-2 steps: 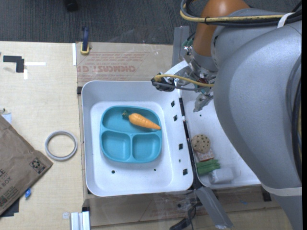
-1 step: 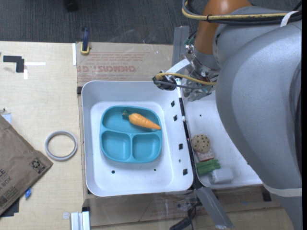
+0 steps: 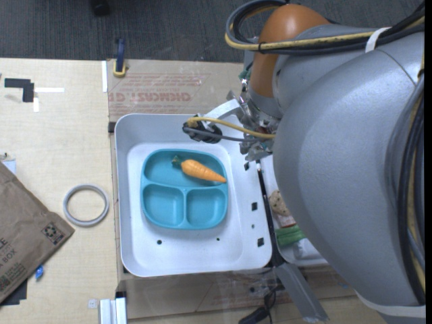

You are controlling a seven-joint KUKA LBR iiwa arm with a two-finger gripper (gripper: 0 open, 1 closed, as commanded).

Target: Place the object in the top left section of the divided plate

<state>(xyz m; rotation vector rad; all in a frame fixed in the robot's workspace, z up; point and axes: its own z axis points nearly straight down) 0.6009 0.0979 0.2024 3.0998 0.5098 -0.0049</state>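
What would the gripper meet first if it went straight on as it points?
Probably the white bin, at its right wall beside the divided plate, not the carrot; the gripper seems to point down; depth is unclear.

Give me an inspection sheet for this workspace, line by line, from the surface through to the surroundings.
Surface: white bin on a cardboard sheet, on a pale bench.
Job's things: carrot lies in the top section of the blue divided plate, right of centre.
Clutter: grey ring, brown box, green item.
End effector: at the bin's upper right rim, apart from the carrot.
Cables: yellow and black cables loop around the orange band.
Surroundings: dark carpet.
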